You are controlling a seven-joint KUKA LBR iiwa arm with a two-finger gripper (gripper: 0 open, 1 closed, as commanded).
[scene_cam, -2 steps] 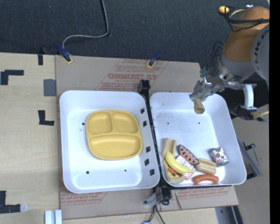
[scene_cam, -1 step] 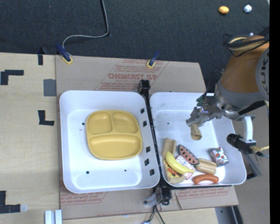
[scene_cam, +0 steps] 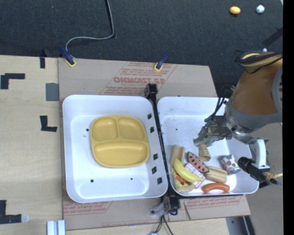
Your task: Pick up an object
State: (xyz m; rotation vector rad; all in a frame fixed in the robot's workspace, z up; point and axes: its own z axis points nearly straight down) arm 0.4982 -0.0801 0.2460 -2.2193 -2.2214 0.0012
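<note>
**Arm reaching into the right bin of toy food**

Two shallow white bins sit side by side on a cardboard sheet on the bench [scene_cam: 27,151]. The left bin [scene_cam: 73,137], centre-left of the frame, holds a yellow divided plate [scene_cam: 120,141] with three compartments, lying flat.

The right bin [scene_cam: 183,110], centre-right of the frame, holds a cluster of toy food along its lower edge. From left: a tan roll [scene_cam: 177,153] standing on end, a banana [scene_cam: 183,172] just below it, a watermelon slice [scene_cam: 196,163] touching the banana, a bread piece [scene_cam: 216,174], and a red sausage [scene_cam: 215,187] lowest of all. A small can [scene_cam: 229,164] lies at the right of the cluster. A tan piece [scene_cam: 204,152] lies just above the watermelon slice.

The grey and orange arm [scene_cam: 255,96] enters from the right edge of the frame. Its claw [scene_cam: 205,141] hangs over the middle of the right bin, directly above the tan piece and seemingly touching it. Whether the claw's tips are apart or together cannot be told; nothing is clearly held.

At the top right of the frame, on dark flooring, lie a small orange ball [scene_cam: 234,9] and a small silver one [scene_cam: 260,8].
</note>
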